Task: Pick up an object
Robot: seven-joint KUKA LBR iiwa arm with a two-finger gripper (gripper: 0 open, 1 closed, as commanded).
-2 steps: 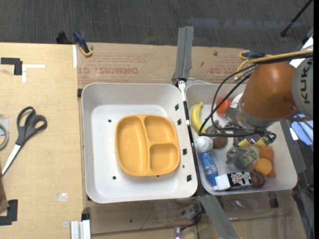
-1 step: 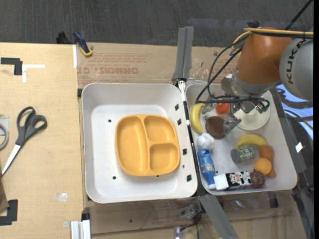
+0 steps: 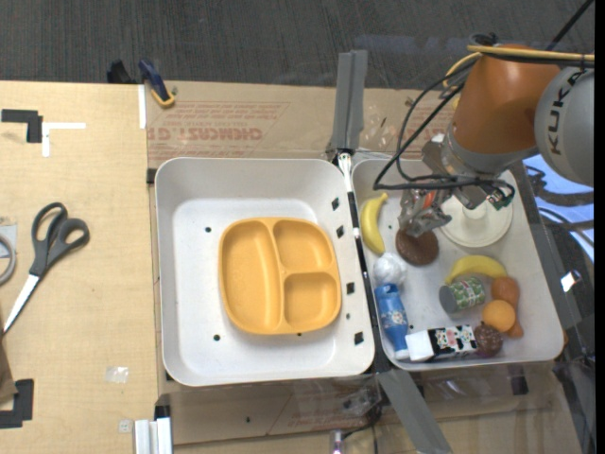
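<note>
The gripper [image 3: 423,218] is hanging directly above the brown ball [image 3: 416,246] near the right bin's [image 3: 541,282] far-left corner; whether it is gripping cannot be told. The banana [image 3: 372,223] alongside is risking finger collision, possibly deflecting the grasp

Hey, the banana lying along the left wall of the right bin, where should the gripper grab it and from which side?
Probably at the middle of the banana, coming straight down from above. It lies flat and curved along the right bin's left wall, so the fingers would best close across its narrow width. The wall side looks tight; the side toward the brown round object has more room.
</note>
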